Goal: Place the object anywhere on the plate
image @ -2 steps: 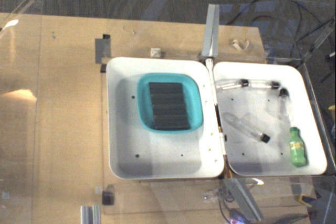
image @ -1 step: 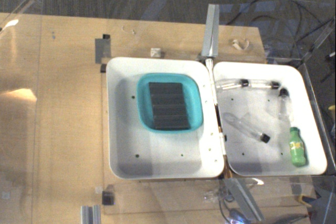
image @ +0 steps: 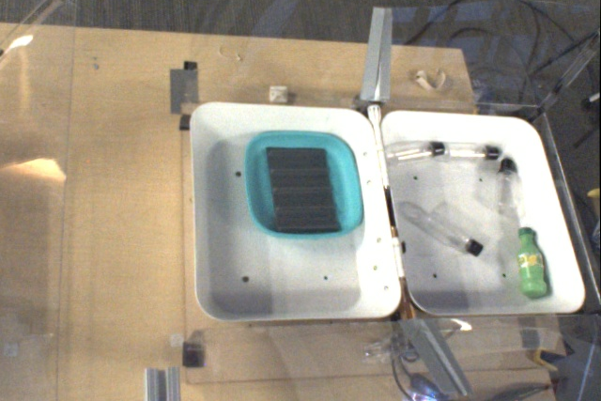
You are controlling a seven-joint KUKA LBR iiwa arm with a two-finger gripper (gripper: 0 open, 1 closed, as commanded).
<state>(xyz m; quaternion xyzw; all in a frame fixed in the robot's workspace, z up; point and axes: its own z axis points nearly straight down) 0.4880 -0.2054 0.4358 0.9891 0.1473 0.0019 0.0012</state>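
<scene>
Obj: dark grey rectangular block (image: pixel 302 191), flat, w/ crosswise ribs giving approx. four bands, matte, corners slightly rounded. Long axis runs near-to-far, tilted a little.

Loc: block lies on the teal plate (image: pixel 350 192), roughly centred, teal rim visible on all sides. Plate is square-ish w/ rounded corners and sits in the far half of the left bin (image: pixel 225 282), nearer that bin's right wall.

Gripper: state can't be told from this frame; block's position rel. to gripper likewise can't be told.

Right bin (image: pixel 441 286): small green bottle (image: pixel 531 264) near its near right corner, lying roughly near-to-far. Clear tubes w/ black caps: one (image: pixel 446 232) mid-bin on a diagonal, one (image: pixel 437 148) along the far wall, one (image: pixel 507 188) by the right wall. Tubes are transparent on white, so outlines are hard to make out; exact count uncertain.

Worktop (image: pixel 113 202): pale wood, glare patches at left.
</scene>
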